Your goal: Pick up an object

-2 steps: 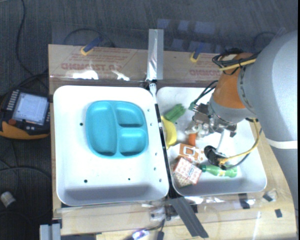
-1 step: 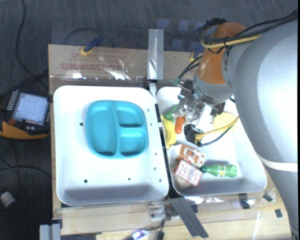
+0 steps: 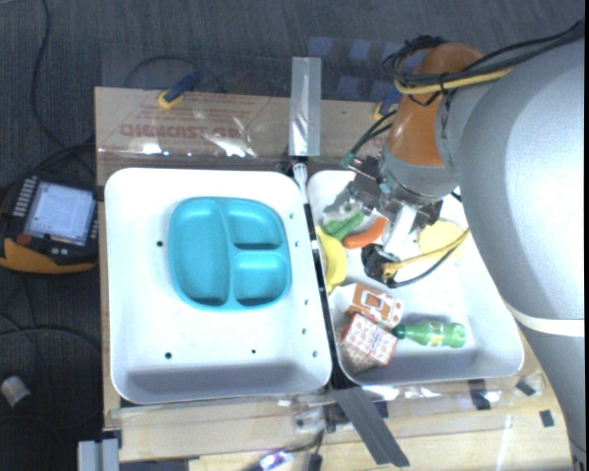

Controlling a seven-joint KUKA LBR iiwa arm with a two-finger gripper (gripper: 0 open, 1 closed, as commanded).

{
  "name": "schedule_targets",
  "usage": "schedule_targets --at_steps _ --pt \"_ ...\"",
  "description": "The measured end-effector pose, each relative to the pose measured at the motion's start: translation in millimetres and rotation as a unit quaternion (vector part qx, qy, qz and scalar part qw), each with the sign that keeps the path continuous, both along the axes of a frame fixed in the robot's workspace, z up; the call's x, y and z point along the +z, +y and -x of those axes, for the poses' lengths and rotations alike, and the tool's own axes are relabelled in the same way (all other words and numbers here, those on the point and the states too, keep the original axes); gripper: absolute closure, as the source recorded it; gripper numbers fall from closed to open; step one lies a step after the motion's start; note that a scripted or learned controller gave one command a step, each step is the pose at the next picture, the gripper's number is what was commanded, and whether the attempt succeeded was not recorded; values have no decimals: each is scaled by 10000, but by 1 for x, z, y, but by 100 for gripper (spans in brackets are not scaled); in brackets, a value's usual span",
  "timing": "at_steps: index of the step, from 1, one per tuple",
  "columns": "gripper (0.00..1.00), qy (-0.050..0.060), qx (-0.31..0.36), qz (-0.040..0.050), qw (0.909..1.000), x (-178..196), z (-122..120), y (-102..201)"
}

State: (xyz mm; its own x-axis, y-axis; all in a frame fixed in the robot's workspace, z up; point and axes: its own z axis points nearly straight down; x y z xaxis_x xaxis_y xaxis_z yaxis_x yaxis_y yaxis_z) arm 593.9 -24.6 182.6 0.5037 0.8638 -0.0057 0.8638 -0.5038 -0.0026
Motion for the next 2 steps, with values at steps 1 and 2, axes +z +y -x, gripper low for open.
schedule_targets --at_steps 1,2 --pt "0 8 -771 -1 9970 0 48 -62" --pt "0 -1 1185 -10 9930 -87 -14 -80"
